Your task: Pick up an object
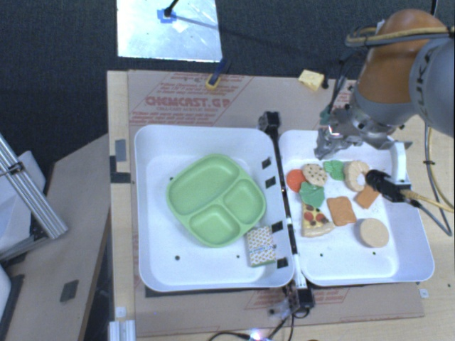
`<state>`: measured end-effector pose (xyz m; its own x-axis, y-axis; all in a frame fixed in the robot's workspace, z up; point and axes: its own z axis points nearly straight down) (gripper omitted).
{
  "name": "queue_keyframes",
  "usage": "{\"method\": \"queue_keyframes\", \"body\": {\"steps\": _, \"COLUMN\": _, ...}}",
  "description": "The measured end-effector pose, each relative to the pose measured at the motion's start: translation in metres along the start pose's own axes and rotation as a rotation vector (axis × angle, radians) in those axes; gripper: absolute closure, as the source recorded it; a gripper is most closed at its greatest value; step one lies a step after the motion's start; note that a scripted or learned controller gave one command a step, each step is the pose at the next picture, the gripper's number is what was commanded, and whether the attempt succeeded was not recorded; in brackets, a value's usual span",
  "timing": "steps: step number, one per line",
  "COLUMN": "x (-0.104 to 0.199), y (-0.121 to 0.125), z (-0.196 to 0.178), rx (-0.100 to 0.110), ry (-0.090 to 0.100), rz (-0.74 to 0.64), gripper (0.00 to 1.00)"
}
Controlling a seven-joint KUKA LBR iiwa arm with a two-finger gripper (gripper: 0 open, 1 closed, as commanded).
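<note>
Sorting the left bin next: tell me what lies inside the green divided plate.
The green divided plate shows three bare compartments, all fully visible. A patterned packet lies beside its lower right edge in the left bin, covering that bit of floor.

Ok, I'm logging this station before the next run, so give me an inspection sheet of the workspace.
Surface: two white bins on printed cardboard.
Job's things: toy food pieces clustered in the right bin.
Clutter: green divided plate and small patterned packet in the left bin.
Grippers: gripper low over the right bin's far edge; nothing seen held.
Cables: cable crossing the right bin's rim.
Surroundings: metal sheet, yellow block beyond the bench.
</note>
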<state>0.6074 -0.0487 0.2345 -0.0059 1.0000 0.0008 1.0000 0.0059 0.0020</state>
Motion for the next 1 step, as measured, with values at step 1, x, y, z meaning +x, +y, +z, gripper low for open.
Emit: {"method": "queue_keyframes", "body": {"steps": 1, "x": 0.0046, "y": -0.0105, "z": 0.0082, "rx": 0.002, "ry": -0.001, "rz": 0.003, "gripper": 1.00}}
